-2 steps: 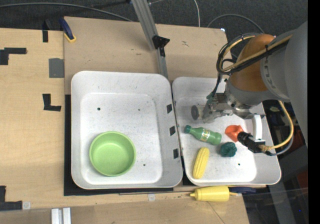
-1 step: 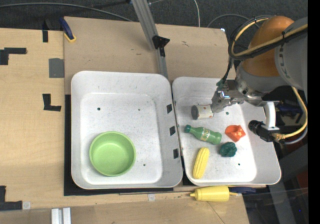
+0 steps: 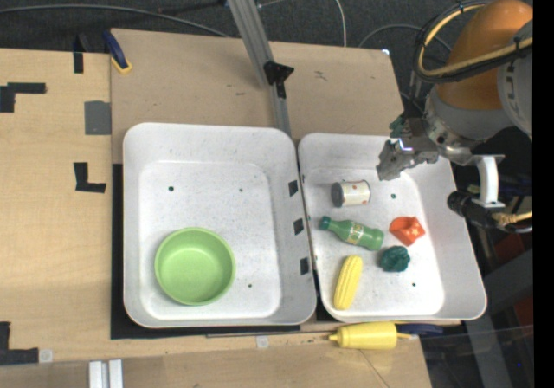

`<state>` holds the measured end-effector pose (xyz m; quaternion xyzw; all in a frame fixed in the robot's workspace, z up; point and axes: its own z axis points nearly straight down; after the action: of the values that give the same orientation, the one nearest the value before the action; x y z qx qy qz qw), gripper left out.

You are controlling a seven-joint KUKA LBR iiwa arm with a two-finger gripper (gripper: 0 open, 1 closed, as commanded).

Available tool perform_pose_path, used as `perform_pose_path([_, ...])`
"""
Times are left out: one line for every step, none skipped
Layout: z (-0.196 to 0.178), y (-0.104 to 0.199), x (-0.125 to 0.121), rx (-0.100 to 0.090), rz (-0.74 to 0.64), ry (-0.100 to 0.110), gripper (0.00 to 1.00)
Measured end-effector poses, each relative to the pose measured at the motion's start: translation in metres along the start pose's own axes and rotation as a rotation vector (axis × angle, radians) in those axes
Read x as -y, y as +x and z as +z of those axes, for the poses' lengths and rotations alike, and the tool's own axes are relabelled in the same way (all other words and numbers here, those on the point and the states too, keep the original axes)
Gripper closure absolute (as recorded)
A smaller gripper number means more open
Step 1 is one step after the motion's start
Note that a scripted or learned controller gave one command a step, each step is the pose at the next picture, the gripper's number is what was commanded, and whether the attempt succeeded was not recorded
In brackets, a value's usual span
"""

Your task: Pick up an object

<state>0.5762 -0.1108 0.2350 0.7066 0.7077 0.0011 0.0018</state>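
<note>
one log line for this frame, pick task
stage: approach | gripper: over right bin upper area, nothing seen held | nearest: grey can | also: green bottle, corn, red piece | left bin: green bowl

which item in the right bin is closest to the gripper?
The small grey-and-white can, lying on its side just below-left of the gripper; the bottle, corn and red and green pieces sit farther down.

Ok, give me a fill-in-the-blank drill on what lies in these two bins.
1. The green bowl sits in the ____ bin.
2. The green bottle lies between the small can and the ____.
3. The gripper hovers above the ____ bin.
4. The yellow bottle lies ____ the bins.

Missing words: left; corn cob; right; outside
</note>
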Motion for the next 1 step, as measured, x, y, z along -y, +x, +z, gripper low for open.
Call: perform_pose_path([0.0100,0.0474,-0.0011,-0.002,-0.004,0.007,1.00])
